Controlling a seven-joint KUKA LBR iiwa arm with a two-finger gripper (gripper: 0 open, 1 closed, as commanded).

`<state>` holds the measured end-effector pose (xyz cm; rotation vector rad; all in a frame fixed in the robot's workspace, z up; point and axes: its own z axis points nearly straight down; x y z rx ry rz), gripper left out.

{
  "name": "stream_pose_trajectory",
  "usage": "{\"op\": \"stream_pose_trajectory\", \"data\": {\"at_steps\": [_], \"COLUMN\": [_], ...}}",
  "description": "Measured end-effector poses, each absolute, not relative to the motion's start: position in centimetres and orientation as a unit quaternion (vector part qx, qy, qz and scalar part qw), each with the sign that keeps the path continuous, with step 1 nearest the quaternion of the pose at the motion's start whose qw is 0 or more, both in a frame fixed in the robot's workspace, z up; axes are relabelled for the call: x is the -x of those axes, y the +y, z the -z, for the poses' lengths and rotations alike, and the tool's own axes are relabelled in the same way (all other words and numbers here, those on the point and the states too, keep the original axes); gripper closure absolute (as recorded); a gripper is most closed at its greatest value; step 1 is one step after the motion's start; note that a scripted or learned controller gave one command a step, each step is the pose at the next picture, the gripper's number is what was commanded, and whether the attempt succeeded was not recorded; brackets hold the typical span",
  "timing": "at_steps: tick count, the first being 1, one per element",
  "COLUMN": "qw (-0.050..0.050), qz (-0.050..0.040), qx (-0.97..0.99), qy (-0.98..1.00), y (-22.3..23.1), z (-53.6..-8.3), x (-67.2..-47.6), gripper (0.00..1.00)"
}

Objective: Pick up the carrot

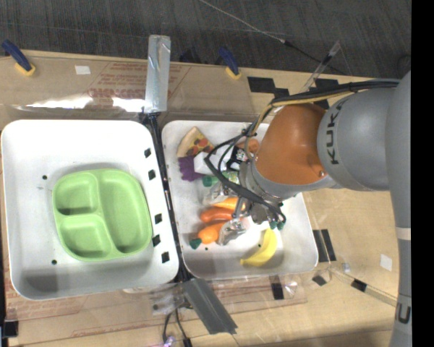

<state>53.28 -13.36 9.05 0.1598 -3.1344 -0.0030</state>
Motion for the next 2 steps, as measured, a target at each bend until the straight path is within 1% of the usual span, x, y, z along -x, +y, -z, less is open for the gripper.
{"op": "stream_pose_trajectory", "data": {"at_steps": [1,2], "qw": [-0.001,-0.007], "qz": [0.0001,-0.0002], "qx": [-0.055,-0.041], "qy": [-0.998,-0.999], "y": [-13.2,-5.7], "z": [-10.2,-22.4], "x": [-53.5,-51.3], "gripper": [1.0,1.0]}}
